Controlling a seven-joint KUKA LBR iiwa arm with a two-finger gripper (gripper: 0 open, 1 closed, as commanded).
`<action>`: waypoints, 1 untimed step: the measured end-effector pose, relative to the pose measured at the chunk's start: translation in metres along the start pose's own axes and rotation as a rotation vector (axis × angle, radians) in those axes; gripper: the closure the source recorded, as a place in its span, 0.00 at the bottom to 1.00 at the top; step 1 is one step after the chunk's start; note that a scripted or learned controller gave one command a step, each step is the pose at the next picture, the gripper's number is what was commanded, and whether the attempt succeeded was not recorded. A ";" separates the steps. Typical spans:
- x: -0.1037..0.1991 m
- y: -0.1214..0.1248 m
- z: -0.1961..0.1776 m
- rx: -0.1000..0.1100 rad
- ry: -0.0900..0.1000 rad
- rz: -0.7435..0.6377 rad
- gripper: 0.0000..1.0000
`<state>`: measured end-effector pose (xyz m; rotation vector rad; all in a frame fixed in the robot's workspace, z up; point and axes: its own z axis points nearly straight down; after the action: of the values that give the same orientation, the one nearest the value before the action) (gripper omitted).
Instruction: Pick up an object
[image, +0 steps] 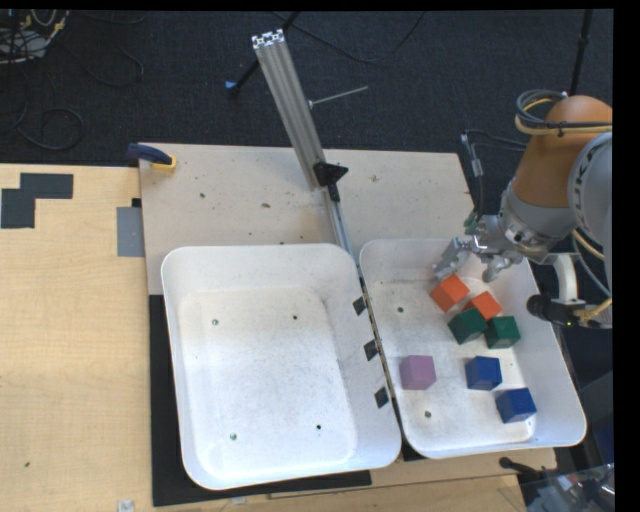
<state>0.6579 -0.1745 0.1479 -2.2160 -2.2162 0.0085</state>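
Several small blocks lie in the right bin (405, 270). An orange block (450, 292) sits nearest the gripper, with a second orange block (486, 305) beside it. Two dark green blocks (466, 326) (503, 331) follow, then two blue blocks (483, 372) (516, 404) and a purple block (418, 372). My gripper (471, 264) hangs over the bin's far part, just above the first orange block. Its fingers are spread, open, with nothing between them.
The left bin (260, 360) lies beside the right one, with black clips (368, 348) along the shared edge. A slanted aluminium bar (292, 105) rises behind the bins. The arm's orange band (555, 165) is at the right.
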 end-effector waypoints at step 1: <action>0.001 -0.001 0.055 0.000 0.000 0.000 0.00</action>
<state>0.6561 -0.1731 0.0933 -2.2161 -2.2160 0.0079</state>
